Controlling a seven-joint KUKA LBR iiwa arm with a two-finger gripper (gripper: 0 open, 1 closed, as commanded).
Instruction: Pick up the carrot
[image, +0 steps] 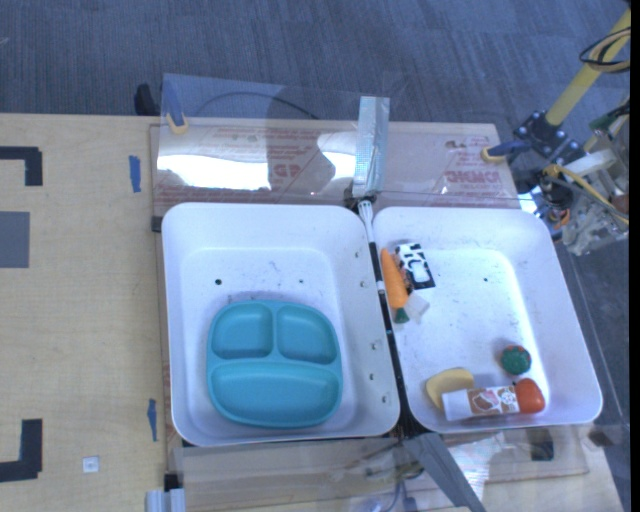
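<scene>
The carrot is a small orange stick with a green end. It lies along the left wall of the right bin, near the divider between the two bins. A black-and-white block touches its right side. What looks like my gripper, a blurred cluster of metal parts and cables, hangs outside the right bin past its far right corner, well away from the carrot. Nothing shows between its parts.
A teal divided plate lies in the left bin. In the right bin's near corner are a yellow piece, a white and red packet, a green ball and an orange ball. A clear panel stands behind the bins.
</scene>
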